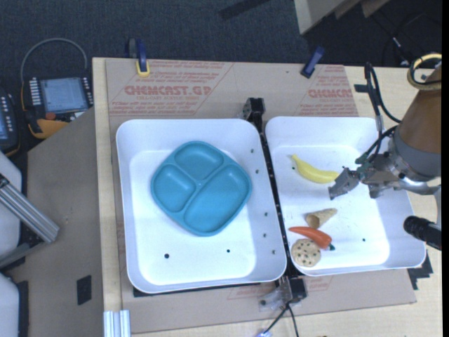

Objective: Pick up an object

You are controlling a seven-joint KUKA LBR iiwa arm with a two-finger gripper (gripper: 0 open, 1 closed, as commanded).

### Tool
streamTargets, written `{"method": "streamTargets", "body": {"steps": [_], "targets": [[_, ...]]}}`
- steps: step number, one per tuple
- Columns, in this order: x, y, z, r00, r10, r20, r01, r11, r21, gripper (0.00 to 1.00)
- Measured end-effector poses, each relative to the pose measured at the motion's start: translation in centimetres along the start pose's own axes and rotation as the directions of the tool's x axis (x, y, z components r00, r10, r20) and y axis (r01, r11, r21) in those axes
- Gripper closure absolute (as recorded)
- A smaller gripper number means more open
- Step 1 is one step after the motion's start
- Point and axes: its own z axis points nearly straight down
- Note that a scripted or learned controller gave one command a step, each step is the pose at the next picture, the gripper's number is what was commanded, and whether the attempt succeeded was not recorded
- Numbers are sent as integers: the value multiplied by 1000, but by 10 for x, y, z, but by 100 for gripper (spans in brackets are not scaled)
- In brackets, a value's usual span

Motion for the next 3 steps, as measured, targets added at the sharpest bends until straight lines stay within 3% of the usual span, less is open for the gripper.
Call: {"method": "streamTargets", "body": {"steps": [1,3], "targets": [[0,1,-2,1000,-1,1,1,1000,-5,0],[-1,6,103,1000,-1,-1,1,1000,1,0]]}}
